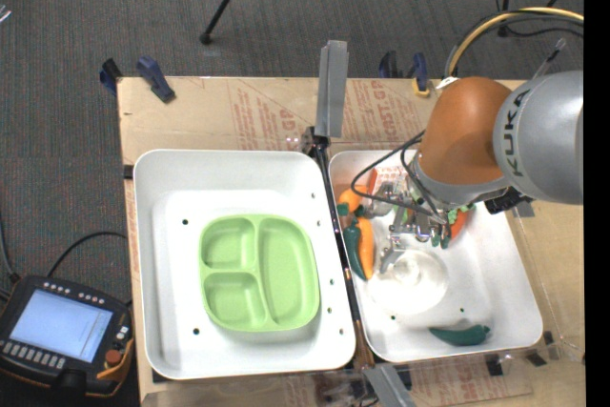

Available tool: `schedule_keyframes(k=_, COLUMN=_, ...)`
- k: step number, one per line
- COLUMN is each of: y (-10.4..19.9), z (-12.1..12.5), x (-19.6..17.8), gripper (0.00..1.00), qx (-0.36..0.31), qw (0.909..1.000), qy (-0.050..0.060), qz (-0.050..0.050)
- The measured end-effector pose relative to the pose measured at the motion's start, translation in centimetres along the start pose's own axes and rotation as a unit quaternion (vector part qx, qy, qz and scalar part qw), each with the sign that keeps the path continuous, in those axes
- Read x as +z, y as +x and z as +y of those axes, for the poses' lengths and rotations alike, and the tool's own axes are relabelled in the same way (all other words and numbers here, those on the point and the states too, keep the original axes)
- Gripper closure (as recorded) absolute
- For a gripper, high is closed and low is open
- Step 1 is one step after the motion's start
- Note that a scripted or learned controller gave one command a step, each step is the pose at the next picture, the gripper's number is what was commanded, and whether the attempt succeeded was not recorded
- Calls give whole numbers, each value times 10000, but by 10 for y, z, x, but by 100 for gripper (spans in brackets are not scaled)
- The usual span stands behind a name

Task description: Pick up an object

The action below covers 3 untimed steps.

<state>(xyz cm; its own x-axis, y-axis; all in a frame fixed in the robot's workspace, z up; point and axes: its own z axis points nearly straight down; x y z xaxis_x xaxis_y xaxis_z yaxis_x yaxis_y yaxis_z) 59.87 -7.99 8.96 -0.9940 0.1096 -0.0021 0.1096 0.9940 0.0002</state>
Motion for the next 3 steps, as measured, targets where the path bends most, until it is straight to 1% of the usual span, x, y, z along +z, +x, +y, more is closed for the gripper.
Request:
schedule_keyframes(k=1, y=-27, z=-74, x=4, gripper=0, qx=-751, qw=9972, qy=-8, qz=13)
schedule_keyframes(k=2, y=-12, z=-19, x=6, gripper=0, qx=-1207, qw=9927, qy=-18, qz=34)
schedule_keyframes(k=3, y=7, z=-3, x=3, gripper=0, qx=-769, qw=9970, qy=-6, qz=-35)
